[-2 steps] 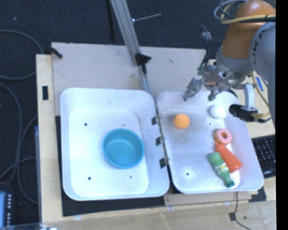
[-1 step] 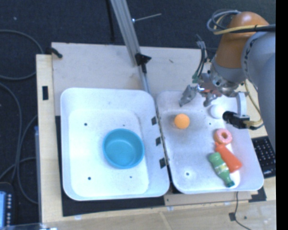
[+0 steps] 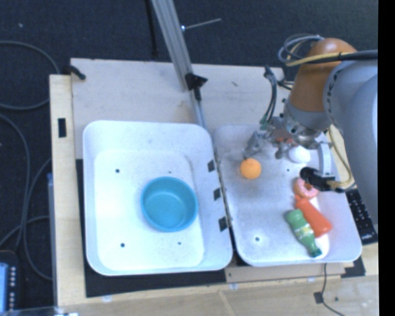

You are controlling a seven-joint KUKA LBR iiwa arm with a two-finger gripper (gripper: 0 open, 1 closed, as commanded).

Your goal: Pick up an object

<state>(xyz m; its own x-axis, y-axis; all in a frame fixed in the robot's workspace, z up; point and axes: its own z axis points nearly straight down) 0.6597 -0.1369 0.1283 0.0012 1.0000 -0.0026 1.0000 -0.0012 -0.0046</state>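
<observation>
The left bin point(image 3: 105, 176) is occupied by a blue bowl point(image 3: 168, 203); the right bin point(image 3: 263, 222) is loaded with small toys point(image 3: 307, 219) as picking stock. The gripper point(image 3: 264, 141) is lowered just above and beside the orange ball point(image 3: 250, 169), apparently lined up for a grasp. Nothing is seen held; how far it is open cannot be told.

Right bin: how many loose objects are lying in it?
4. An orange ball near its left side, a white object under the arm, an orange-red toy and a green toy at right. The arm may hide more.
</observation>
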